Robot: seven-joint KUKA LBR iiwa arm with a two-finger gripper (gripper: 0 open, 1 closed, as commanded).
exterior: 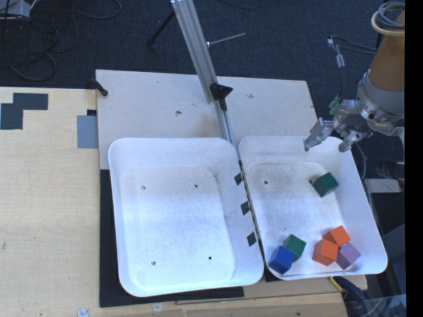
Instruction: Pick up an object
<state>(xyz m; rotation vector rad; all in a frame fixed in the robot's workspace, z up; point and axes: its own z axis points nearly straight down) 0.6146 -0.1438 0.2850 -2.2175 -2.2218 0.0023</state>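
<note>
Jaws (332, 137) spread wide, holding nothing, above the right bin's (370, 207) far rim; green cube (324, 184) lies just below them.

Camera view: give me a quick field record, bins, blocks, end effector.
left bin: white, shallow
right bin: white, holds six blocks
lone block: dark green block, apart, toward far right side
near-corner cluster: blue block, small green block, two orange blocks, purple block
end effector: over right bin's far right rim, fingers spread, nothing between them
task state: no block picked yet
</note>
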